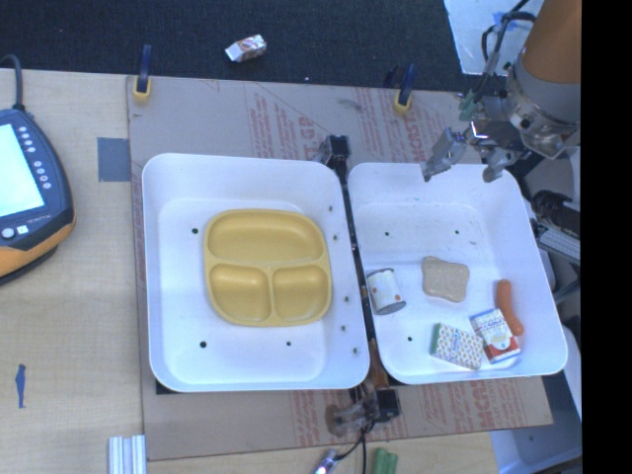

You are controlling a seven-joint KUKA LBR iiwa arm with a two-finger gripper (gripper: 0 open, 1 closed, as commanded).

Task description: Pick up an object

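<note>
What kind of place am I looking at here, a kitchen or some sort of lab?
Most likely a robotics lab bench: a robot arm with its pincer open above two white bins, toy-like food items, and a handheld control pendant.

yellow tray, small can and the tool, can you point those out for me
yellow tray [267, 266], camera view, on the ridge where its three compartments meet
small can [383, 289], camera view, on the middle of its side
tool [464, 164], camera view, midway between its two fingertips, above the right bin's far edge
</note>
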